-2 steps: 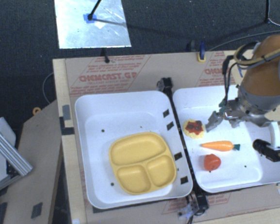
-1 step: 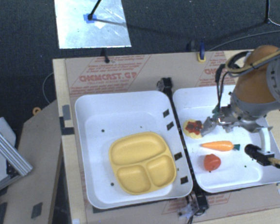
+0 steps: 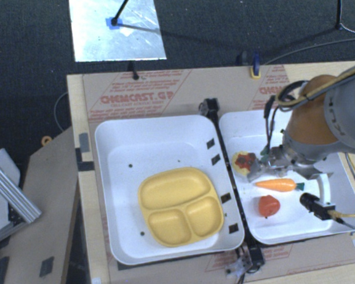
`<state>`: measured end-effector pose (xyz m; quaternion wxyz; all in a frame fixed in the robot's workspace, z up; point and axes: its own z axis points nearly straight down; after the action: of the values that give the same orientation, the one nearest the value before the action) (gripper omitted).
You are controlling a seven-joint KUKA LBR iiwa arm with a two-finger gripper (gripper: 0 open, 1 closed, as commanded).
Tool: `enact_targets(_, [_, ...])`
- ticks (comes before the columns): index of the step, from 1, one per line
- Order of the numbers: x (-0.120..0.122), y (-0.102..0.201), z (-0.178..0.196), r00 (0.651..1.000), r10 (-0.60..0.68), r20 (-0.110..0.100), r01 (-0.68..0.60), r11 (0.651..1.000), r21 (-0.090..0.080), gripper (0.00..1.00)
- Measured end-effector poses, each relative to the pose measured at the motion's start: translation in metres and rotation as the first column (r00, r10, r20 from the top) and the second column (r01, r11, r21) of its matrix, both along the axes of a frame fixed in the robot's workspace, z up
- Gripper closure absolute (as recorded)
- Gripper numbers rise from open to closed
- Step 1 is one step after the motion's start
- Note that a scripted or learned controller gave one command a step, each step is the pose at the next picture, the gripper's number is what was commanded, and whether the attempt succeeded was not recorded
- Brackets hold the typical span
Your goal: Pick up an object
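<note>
Camera view: claw low in right bin, near its left wall; finger state not discernible. Toy carrot lying flat mid-bin, just below claw, contact uncertain. Red tomato-like toy near bin's front edge, beside carrot. Small red-yellow toy by left wall. Yellow divided plate in left bin, toward front. Both bins on counter.
</note>
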<state>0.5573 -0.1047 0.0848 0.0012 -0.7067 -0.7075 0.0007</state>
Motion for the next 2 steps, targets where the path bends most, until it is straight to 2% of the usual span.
enact_targets(1, [0.001, 0.000, 0.013, 1.000, 0.000, 0.004, 0.000, 1.000, -0.001, 1.00])
enact_targets(2, [0.010, 0.003, 0.073, 1.000, 0.004, 0.009, -0.004, 1.000, -0.002, 1.00])
